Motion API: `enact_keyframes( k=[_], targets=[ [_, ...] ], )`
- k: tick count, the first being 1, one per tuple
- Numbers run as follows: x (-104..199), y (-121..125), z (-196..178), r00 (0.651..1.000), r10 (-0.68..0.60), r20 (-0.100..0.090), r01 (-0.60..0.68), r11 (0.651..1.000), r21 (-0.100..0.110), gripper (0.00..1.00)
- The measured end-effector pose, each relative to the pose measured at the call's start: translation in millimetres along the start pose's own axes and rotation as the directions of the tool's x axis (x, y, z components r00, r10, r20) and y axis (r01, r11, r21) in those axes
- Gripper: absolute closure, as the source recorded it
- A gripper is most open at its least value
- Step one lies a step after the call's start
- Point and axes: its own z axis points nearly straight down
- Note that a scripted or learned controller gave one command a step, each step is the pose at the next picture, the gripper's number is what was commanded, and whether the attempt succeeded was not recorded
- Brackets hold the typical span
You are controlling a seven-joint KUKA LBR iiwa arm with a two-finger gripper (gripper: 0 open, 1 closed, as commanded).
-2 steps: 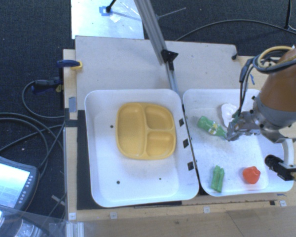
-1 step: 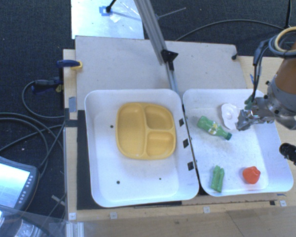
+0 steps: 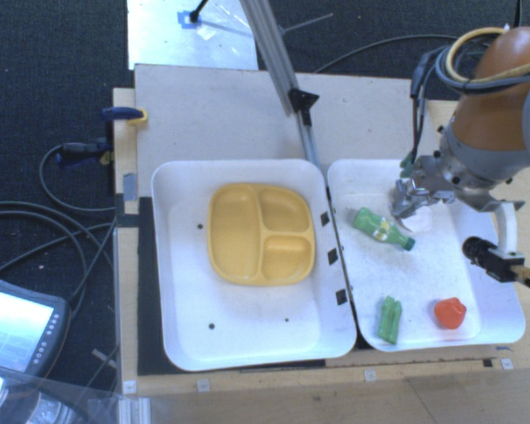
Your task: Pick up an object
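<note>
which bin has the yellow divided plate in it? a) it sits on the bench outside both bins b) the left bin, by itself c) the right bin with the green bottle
b: the yellow divided plate lies in the left bin with nothing else beside it, while the green bottle, a green piece and a red object lie in the right bin.

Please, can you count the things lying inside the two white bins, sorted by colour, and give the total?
Yellow: 1, the divided plate in the left bin.
Green: 2, the bottle and the small green object in the right bin.
Red: 1, the small red object in the right bin.
Total: 4
</note>
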Motion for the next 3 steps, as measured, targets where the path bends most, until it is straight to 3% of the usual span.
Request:
enact_keyframes(
  k=[2,3],
  targets=[
    [86.0,28.2,29.4,1.0,0.001,0.0,-0.001,1.0,0.002,1.0],
    [138.1,55.9,36.6,1.0,0.0,0.0,0.0,1.0,0.001,1.0]
  ],
)
